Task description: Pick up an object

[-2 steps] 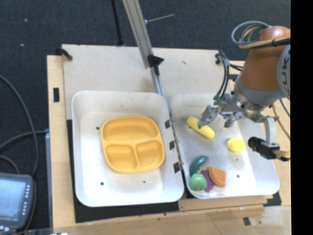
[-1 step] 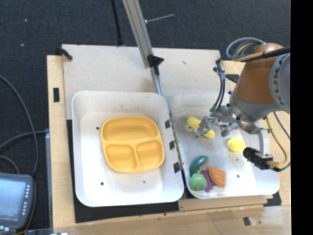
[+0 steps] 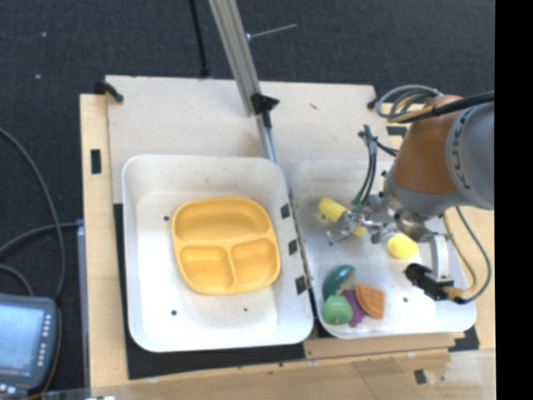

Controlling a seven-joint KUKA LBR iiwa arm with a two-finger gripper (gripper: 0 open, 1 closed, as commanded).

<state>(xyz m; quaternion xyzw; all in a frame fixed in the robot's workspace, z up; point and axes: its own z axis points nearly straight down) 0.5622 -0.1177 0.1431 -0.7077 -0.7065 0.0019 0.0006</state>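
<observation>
The end effector [image 3: 356, 226] is seen low inside the right bin [image 3: 433, 317], just beside a yellow corn-like toy [image 3: 331, 210]; whether it is released or clenched cannot be told. A yellow lemon-like piece [image 3: 402, 246] lies to the right of the end effector, and a green toy [image 3: 337, 308] and an orange piece [image 3: 370, 300] lie nearer the bin's front wall. The corn-like toy could be nudged away rather than grasped, since it sits off to one side.

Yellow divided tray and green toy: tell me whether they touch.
Apart. The camera view shows the yellow tray in the left bin, the green toy in the right bin.
</observation>
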